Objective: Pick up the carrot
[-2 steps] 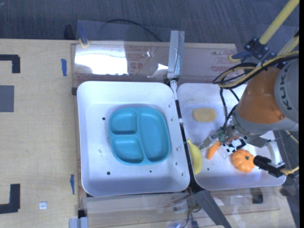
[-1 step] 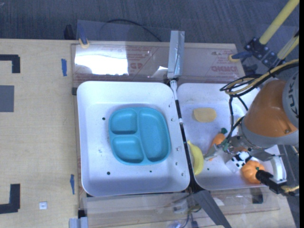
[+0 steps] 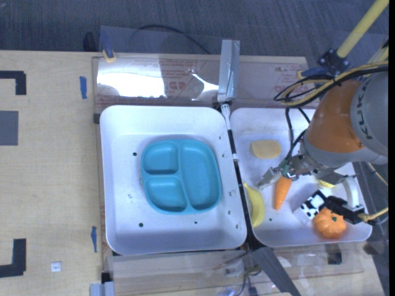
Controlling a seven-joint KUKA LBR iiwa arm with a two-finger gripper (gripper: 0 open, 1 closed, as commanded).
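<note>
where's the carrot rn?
The carrot is in the right bin, just below the gripper, between the yellow banana at the bin's left wall and the small pumpkin.

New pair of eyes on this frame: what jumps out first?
The blue divided plate stands out, sitting mid-way in the left bin. In the right bin, the grey arm with its orange band reaches in from the right, its gripper right at the top of the carrot. Around it lie a pale yellow round piece, a banana by the left wall and a small orange pumpkin.
</note>
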